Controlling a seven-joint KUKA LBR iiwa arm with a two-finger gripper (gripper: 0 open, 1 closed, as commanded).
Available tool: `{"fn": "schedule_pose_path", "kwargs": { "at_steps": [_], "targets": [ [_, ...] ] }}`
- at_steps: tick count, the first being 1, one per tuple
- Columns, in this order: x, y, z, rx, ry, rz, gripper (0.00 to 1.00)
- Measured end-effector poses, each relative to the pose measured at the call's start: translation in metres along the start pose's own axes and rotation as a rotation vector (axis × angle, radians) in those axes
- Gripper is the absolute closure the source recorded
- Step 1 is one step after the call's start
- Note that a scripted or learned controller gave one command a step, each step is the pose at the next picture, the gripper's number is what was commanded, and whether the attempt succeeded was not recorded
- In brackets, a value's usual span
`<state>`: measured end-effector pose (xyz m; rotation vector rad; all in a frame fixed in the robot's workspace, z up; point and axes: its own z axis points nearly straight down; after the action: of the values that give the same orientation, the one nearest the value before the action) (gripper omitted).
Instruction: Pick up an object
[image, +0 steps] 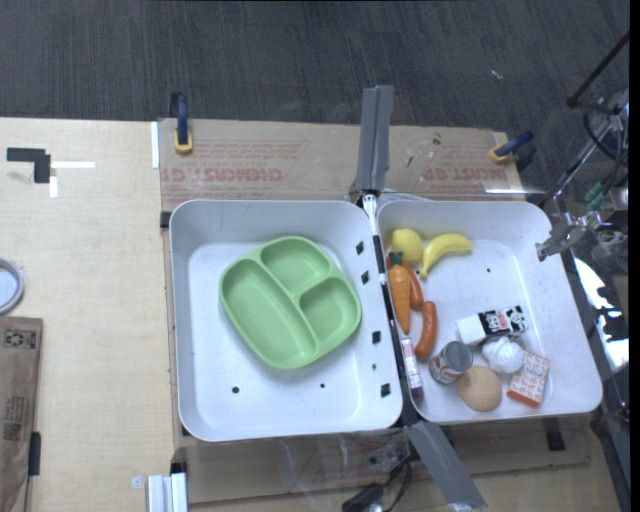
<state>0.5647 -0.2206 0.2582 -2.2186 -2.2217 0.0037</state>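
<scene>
Hand (556, 243) at right bin (560, 405) rim.

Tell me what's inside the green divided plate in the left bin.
The green plate shows three bare compartments, with no object lying in any of them. It rests on the left bin floor; whatever is beneath the plate is covered.

Lab bench (80, 260), clamped bins (190, 330)

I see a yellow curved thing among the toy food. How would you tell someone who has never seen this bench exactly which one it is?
Start at the right-hand white bin, beside the one that holds the green divided plate. Go to its far left corner, near the wall shared by the two bins. There lies the banana: long, curved and yellow, touching a rounder yellow lemon and above the orange carrot.
</scene>
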Motion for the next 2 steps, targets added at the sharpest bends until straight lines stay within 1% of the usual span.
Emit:
{"fn": "schedule_pose_path", "kwargs": {
  "at_steps": [1, 2],
  "targets": [
    [0.012, -0.012, 0.136, 0.001, 0.001, -0.025, 0.00],
    [0.046, -0.058, 0.167, -0.003, 0.001, -0.123, 0.00]
  ]
}}
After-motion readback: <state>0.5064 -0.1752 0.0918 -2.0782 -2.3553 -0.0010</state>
